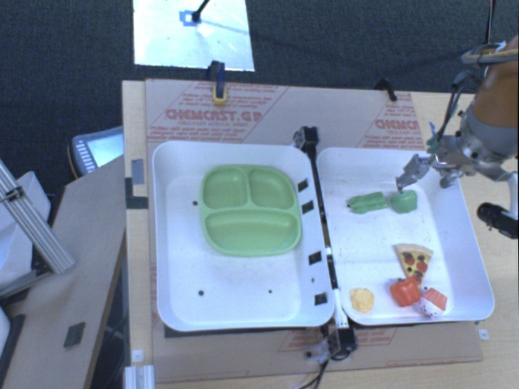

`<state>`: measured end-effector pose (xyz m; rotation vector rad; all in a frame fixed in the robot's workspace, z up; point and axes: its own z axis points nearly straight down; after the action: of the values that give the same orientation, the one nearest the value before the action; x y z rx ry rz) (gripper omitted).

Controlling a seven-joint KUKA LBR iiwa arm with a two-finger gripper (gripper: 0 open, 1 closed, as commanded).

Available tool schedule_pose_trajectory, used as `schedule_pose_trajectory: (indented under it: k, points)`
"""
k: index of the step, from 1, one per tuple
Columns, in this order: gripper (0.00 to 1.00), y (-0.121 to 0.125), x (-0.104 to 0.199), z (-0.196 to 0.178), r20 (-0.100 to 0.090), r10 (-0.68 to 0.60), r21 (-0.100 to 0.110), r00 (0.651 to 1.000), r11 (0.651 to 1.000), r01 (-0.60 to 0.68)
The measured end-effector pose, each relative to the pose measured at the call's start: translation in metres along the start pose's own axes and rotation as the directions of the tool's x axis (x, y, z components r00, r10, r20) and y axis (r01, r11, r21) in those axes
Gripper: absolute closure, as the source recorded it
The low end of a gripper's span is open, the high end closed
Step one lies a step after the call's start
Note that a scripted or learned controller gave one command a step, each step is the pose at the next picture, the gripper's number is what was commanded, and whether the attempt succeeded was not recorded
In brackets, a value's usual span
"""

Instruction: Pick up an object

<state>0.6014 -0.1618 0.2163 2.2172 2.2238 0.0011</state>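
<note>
The gripper [408,178] hangs at the upper right of the frame, over the right bin [462,217], its 2 fingers spread apart with nothing between them. The lower fingertip sits right above the round green piece [405,202], which lies just below and slightly left of it, so that looks like the nearest candidate; a short drop should reach it.

Going by size: the left bin [174,298] holds a green divided plate [250,210]. In the right bin, a long green piece [367,203] lies just left of the round one, its long axis running left to right, tilted up slightly rightward. Lower right: a pizza slice [414,260] pointing down, a red piece [405,292], a red-and-white piece [433,301], a yellow piece [362,300].
</note>
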Motion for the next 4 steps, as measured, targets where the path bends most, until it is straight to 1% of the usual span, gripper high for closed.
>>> schedule_pose_trajectory:
  k: [1,2,3,4]
  points:
    - [0.0,-0.009,-0.001,0.059,-0.001,0.002,0.005,1.0,1.0,-0.002]
    - [0.0,-0.017,0.006,0.112,-0.001,0.001,0.005,1.0,1.0,-0.001]
    - [0.0,-0.017,0.007,0.133,-0.001,0.001,0.002,1.0,1.0,-0.001]
    - [1.0,-0.015,0.006,0.12,0.001,0.001,-0.002,1.0,1.0,-0.001]
